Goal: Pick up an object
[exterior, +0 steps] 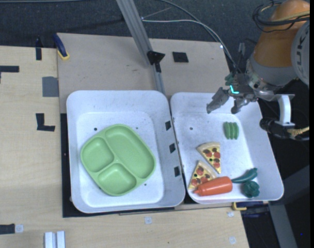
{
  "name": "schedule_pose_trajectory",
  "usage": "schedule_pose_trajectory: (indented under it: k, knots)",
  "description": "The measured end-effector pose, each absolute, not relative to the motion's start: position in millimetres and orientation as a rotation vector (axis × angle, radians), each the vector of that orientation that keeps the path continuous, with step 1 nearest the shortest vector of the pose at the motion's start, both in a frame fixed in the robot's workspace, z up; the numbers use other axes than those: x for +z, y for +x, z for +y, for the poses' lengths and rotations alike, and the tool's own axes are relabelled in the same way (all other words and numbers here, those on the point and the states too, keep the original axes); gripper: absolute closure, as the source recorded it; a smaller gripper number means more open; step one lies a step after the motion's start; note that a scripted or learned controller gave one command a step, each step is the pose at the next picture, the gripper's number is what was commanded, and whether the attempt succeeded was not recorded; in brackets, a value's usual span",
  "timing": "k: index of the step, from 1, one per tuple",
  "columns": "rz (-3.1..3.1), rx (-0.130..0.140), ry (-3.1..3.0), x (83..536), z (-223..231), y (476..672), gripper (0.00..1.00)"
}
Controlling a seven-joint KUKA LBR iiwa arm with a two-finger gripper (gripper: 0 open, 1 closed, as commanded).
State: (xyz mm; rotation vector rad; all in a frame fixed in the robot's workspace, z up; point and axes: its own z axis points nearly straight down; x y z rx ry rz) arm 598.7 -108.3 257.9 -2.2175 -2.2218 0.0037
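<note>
Two white bins side by side on the bench. Landmark: the right bin [260, 138].

Gripper [227, 105] above the far part of the right bin, fingers spread apart, nothing between them. Arm [278, 40] reaching in from the right, orange band above the wrist, a small teal light near the wrist.

Inside the right bin, just nearer than the gripper and apart from it: a small green pod [231, 130], lying flat. Nearer the middle of the bin: a pizza slice [210, 155], and a second pizza slice [200, 173] just beside it toward the near edge. Along the near wall: a carrot [215, 186], orange body with a dark green top pointing toward the near right corner, touching the second pizza slice.

Left of the right bin, in the left bin [84, 105]: a green tray [118, 159] with three compartments, lying flat.

Beyond the right bin's far left corner: a grey pole [141, 35] slanting up, cables behind it.
</note>
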Motion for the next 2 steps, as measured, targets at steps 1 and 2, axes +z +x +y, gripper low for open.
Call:
schedule_pose_trajectory:
  k: [1,2]
  knots:
    - [-2.223,0.002,-2.219,259,-108,599.1,0.00]
    - [-2.220,0.007,-2.218,215,-108,597.6,0.00]
